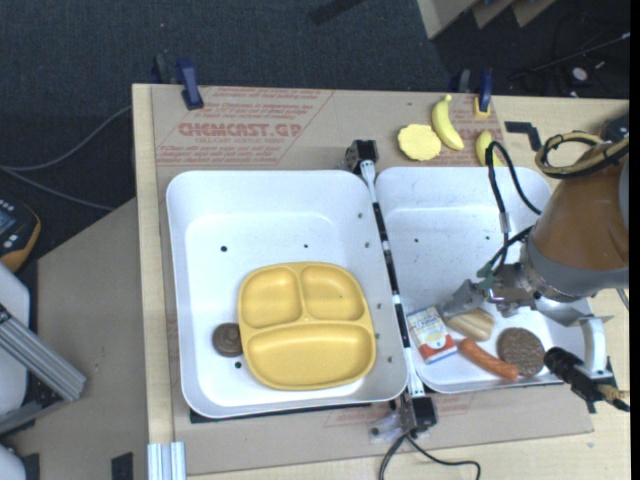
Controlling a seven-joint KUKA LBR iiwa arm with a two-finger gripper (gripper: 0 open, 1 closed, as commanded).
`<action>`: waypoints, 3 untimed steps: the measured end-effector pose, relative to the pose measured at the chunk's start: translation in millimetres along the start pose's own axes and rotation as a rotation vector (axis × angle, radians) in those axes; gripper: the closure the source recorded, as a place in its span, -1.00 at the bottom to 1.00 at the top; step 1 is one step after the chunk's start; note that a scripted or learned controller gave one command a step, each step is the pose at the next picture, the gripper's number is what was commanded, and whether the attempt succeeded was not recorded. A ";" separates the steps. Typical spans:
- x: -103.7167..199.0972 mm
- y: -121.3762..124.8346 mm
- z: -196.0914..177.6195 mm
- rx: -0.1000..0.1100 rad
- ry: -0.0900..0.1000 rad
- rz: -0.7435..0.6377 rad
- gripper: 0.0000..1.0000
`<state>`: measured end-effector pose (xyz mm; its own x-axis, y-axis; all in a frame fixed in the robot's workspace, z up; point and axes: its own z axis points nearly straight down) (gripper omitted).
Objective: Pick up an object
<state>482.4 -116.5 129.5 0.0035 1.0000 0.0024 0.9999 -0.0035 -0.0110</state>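
Smooth yellow three-section tray beside a round brown patty

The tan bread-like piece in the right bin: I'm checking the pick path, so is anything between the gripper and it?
Nothing visible. The gripper hangs right above the tan piece in the right bin. The small carton and carrot lie close beside it, not over it.

Two smooth, glossy white plastic bins sit on a matt, wood-coloured worktop. The yellow divided tray looks like smooth plastic with a soft sheen.
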 end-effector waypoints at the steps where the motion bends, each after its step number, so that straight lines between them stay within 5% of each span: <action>1: -0.6 1.9 44.0 -0.013 0.004 -0.003 -1.00; 2: -93.4 -3.2 13.3 -0.016 -0.010 0.004 -1.00; 3: -54.7 102.6 -82.4 -0.027 -0.008 -0.012 -1.00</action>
<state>585.7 -171.8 210.6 -0.0081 1.0000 -0.0051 0.9998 0.0082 0.0165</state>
